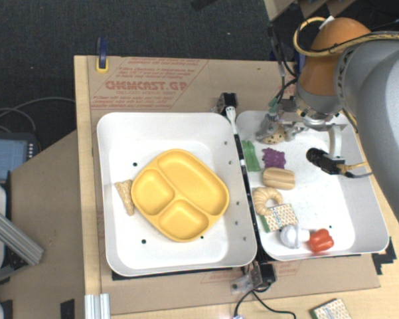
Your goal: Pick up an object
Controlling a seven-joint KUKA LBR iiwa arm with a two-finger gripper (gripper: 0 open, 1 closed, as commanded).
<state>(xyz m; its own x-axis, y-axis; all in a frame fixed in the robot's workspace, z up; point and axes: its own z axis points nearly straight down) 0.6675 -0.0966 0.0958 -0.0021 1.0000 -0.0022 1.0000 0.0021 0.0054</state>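
My gripper (277, 129) is low over the far left corner of the right bin (358, 234). Right under it lies a small tan speckled piece (275, 138), and whether it is held cannot be made out. Just nearer are a purple grape bunch (274, 157), a green strip (251, 156) along the bin's left wall, and a tan bread roll (279, 177). Closer to the front sit a pale pretzel-like ring (265, 197), a small patterned box (279, 216), a white and blue item (289, 236) and a red pepper (320, 240).
The left bin (113, 135) holds a yellow divided plate (179, 194) with a tan cracker-like piece (125, 195) against its left side. The grey arm with its orange band (328, 52) comes down from the upper right. A brown board (146, 85) lies beneath both bins.
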